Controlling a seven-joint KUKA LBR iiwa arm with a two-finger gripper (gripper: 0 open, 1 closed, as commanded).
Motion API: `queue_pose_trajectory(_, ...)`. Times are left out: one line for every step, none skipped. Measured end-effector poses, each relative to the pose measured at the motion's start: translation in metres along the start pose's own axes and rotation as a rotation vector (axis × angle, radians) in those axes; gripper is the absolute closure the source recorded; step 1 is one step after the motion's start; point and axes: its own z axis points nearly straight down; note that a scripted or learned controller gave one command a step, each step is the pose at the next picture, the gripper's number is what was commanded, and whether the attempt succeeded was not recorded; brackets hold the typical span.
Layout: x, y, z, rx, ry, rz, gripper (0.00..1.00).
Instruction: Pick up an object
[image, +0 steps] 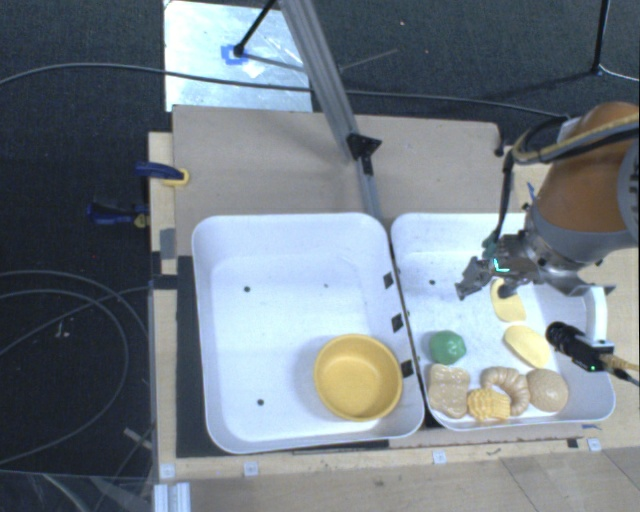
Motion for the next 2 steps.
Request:
queue_pose_trajectory(0.0, 0.0, 0.0, -0.001, 0.0, 0.0, 0.0)
queue_pose_trajectory(0.0, 0.001, 0.041, 0.001, 0.0, 0.004, 0.0)
